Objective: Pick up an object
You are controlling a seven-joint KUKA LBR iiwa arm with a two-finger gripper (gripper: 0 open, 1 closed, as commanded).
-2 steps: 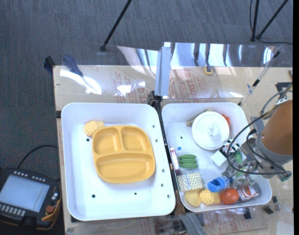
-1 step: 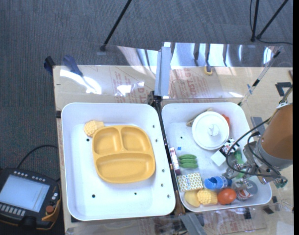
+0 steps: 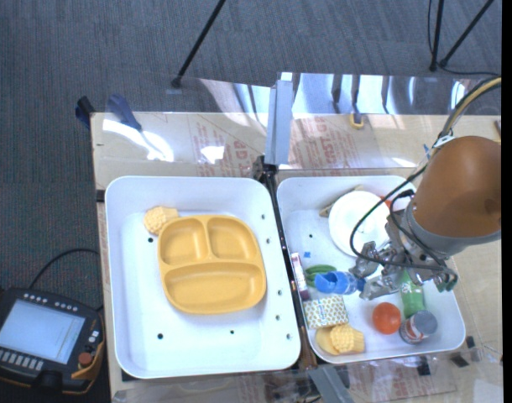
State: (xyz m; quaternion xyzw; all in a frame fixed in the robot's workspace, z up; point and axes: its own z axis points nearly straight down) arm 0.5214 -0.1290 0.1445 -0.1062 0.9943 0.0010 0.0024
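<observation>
Nothing was seen lifted: the tool was lowered into the right bin, beside the blue bottle, and whether it was apart or together could not be told. Orange ball lay just below; grasp and lift remained.

Bright, even light from above. Strong glare on clear panels at frame top-centre and cardboard upper left. White bins nr blown out. Soft shadows. Slight blur overall; carpet grainy.
</observation>
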